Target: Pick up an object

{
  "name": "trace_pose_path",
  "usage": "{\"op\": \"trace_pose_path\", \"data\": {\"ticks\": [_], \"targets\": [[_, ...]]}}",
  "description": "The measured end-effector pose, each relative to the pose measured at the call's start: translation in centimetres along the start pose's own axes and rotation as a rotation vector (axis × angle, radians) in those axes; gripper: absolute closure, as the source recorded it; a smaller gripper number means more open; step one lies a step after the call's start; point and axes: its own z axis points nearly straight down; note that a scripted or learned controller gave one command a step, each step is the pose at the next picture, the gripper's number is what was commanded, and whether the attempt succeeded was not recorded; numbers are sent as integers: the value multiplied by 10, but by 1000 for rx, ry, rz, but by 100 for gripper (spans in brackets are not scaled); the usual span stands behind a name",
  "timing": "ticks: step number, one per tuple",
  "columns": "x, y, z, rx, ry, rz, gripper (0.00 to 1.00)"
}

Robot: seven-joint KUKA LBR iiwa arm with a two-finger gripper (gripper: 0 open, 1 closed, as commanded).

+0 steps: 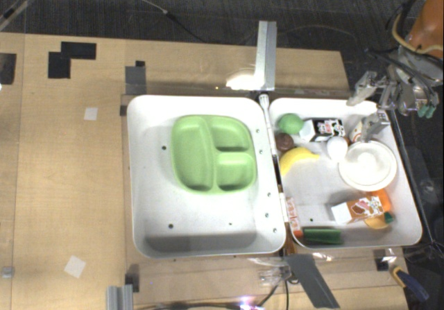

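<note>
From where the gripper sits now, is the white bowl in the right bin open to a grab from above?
Probably yes. The gripper sits at the right bin's far corner, just beyond the white bowl. Nothing lies on the bowl, though a white ball and an orange carton crowd its sides.

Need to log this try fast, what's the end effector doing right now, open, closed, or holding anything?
End effector: above the top right corner of the right bin; open or closed cannot be told, and nothing is seen held in it.
</note>
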Motion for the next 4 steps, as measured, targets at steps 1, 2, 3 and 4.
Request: {"op": "trace_pose_path", "data": {"ticks": [1, 2, 3, 4], "targets": [[92, 12, 87, -1, 8, 110, 0], [135, -4, 156, 1, -2, 80, 0], [54, -9, 163, 2, -9, -12, 0], [121, -24, 161, 2, -10, 66, 0]]}}
